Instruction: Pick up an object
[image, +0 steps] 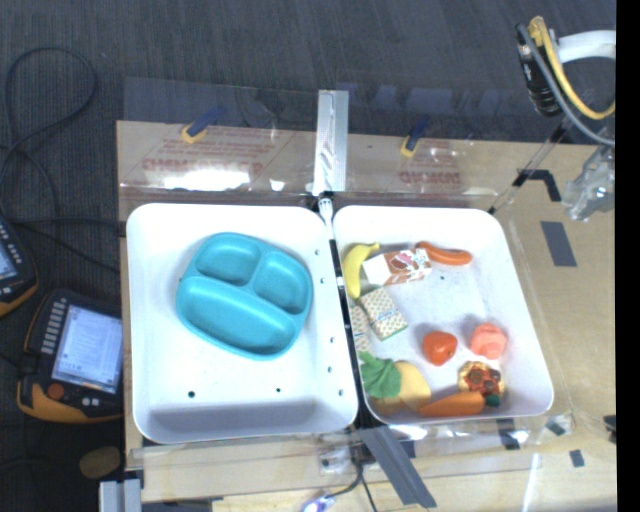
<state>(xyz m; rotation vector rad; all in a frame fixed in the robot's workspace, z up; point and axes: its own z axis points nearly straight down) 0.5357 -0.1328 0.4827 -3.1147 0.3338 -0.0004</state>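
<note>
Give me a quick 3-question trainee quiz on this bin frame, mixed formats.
1. True or false: the blue divided plate lies in the left bin.
2. Which item touches the right bin's left wall near its top? A) banana B) red tomato C) pink piece
3. Fill in: the carrot lies along the right bin's ____ wall.

Key: 1 true; 2 A; 3 near (bottom)

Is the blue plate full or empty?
Empty. The blue divided plate in the left bin shows bare blue compartments; the toy food all lies in the right bin.
</note>
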